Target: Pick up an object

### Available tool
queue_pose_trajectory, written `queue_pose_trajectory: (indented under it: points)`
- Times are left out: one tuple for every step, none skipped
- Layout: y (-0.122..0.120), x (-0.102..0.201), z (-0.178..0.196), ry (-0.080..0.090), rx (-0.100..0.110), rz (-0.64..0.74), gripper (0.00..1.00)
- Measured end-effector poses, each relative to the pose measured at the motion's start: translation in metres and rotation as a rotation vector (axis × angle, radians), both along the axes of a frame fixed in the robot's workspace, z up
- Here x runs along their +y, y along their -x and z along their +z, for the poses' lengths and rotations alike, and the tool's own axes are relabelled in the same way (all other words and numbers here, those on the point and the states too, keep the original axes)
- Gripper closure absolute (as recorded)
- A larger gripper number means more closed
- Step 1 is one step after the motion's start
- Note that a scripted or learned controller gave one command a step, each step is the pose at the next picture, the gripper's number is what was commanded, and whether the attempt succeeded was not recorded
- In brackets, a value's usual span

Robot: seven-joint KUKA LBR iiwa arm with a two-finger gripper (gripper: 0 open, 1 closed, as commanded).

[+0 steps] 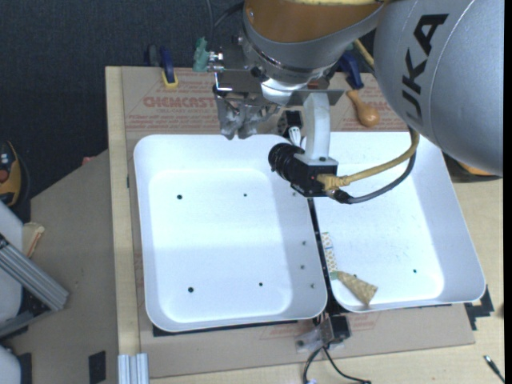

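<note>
So on the far left there was a blue clamp [168,66] clipped to the back edge of the brown board with red lettering [178,101] that both trays sat on. The left shallow white plastic bin [142,184] had four small black dots on its floor. Just past its back rim, over the board, hung the grey metal two-finger gripper [238,123]. Honestly couldn't tell whether the claw was released or clenched, it was too cluttered and shadowed up there, and I saw nothing in it.

Next to that, a black cylindrical unit on a white bracket [287,163] hung over the seam between the bins, with a tan cable [384,169] looping off it to the right.

The only loose thing I spotted for picking was a tan wedge-shaped scrap [357,287]. It was lying flat in the near left corner of the right shallow white plastic bin [462,242], well away from the gripper. A rounded wooden handle [366,112] lay on the board behind that bin, and the big grey arm with its orange band [448,62] filled the top right.
</note>
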State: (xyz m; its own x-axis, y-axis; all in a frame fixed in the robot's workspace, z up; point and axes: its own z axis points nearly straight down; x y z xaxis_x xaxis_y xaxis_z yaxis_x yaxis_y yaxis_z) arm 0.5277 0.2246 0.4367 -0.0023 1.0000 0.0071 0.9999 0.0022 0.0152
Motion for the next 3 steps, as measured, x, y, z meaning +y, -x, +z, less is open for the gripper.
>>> queue_pose_trajectory:
  points:
    - [0.052,0.000,-0.102,0.011,0.028,-0.002,1.00]
    - [0.048,0.000,-0.059,0.006,0.013,-0.001,1.00]
    - [0.050,0.000,-0.145,0.011,0.025,-0.004,1.00]
